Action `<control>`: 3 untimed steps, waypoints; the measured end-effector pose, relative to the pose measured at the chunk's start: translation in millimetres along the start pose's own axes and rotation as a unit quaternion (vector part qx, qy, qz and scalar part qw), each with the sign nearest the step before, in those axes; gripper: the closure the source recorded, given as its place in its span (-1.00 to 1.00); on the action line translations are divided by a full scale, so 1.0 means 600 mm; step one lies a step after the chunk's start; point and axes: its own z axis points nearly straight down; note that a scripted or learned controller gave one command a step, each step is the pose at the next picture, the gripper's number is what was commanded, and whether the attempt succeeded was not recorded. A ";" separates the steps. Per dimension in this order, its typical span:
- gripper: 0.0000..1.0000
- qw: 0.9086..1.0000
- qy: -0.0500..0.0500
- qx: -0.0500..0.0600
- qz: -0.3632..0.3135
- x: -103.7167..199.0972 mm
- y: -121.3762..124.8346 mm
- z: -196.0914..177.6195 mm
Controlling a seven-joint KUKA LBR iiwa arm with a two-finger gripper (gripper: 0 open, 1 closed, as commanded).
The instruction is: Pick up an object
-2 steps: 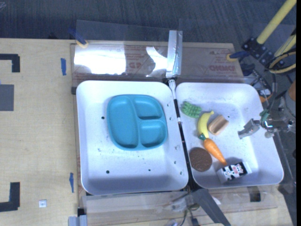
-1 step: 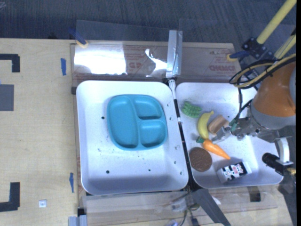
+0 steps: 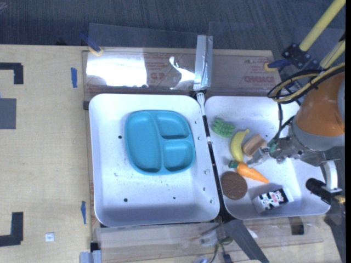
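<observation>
The right bin (image 3: 285, 111) holds several toy foods: a green leafy piece (image 3: 222, 127), a yellow banana (image 3: 237, 143), a tan bread-like piece (image 3: 253, 143), an orange carrot (image 3: 253, 172), a brown round patty (image 3: 234, 185) and a black-and-white carton (image 3: 271, 199). My gripper (image 3: 262, 153) reaches in from the right and sits low in this bin, just right of the bread piece and just above the carrot. I see nothing lifted off the bin floor.
The left bin (image 3: 104, 147) holds a blue divided plate (image 3: 160, 141). The divider between the two bins (image 3: 207, 147) runs just left of the foods. The grey arm with its orange band (image 3: 323, 116) covers the right bin's far right side.
</observation>
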 end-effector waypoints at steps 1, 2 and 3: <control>-1.00 1.000 0.000 -0.007 -0.004 0.077 -0.053 0.049; -1.00 0.991 0.000 0.000 -0.135 0.121 -0.031 -0.108; -1.00 0.995 0.002 0.005 -0.101 0.032 -0.072 0.003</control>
